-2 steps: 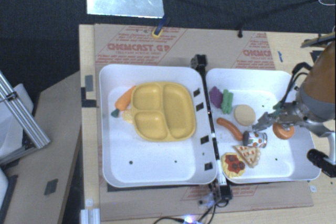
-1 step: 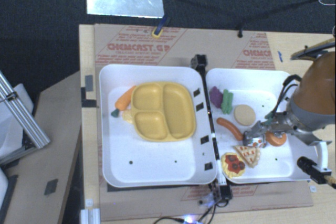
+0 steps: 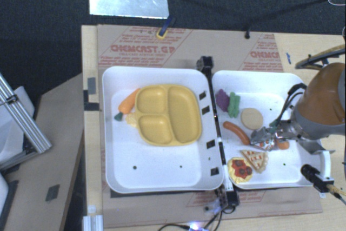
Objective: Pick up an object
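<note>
Claw (image 3: 263,138) low in right bin (image 3: 281,77), btwn sausage (image 3: 236,132) & small orange piece (image 3: 282,144), above pizza slice (image 3: 255,159); can't tell its state.

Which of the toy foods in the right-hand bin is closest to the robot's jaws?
The pizza slice, lying just below the jaws. The sausage and round tan biscuit sit a little further off; the purple and green pieces are furthest.

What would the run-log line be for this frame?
phase: reaching | gripper: low in right bin, beside sausage and pizza slice | grasp: unconfirmed | left bin: yellow divided plate, carrot
</note>
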Robot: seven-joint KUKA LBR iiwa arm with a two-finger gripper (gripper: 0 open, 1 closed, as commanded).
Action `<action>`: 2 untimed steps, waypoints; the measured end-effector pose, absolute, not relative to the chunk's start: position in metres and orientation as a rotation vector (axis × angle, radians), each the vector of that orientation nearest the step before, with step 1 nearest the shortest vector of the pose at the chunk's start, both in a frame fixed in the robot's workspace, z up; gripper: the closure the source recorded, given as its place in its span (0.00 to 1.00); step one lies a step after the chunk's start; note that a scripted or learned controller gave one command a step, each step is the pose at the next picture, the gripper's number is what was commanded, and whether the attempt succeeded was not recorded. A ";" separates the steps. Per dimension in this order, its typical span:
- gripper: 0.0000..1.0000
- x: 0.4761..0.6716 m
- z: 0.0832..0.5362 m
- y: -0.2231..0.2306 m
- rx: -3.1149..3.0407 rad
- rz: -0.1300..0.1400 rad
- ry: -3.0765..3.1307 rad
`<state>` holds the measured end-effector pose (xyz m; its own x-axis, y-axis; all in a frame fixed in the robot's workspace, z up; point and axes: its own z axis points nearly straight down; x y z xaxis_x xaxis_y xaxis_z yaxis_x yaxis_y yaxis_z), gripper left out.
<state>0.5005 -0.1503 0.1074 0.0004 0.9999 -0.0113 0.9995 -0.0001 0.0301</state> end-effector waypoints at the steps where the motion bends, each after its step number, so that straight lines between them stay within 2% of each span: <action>1: 0.00 0.505 0.089 -0.151 2.210 0.012 2.215; 2: 1.00 0.507 0.102 -0.155 2.202 0.011 2.201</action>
